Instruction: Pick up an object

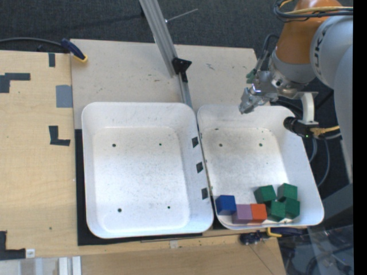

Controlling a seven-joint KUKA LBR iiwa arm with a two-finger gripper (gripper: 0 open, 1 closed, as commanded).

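Hovering at the upper right of the frame, the gripper (250,106) carries nothing; its jaw state cannot be told. The blocks (259,204) wait at the right bin's (298,153) lower edge, unpicked.

A: Any lettering, labels or numbers legible on the bench, the bins or the blocks?

B: None. Part of dark lettering shows on the arm's grey casing (338,44), up and right of the jaws, cut off and too partial to read.
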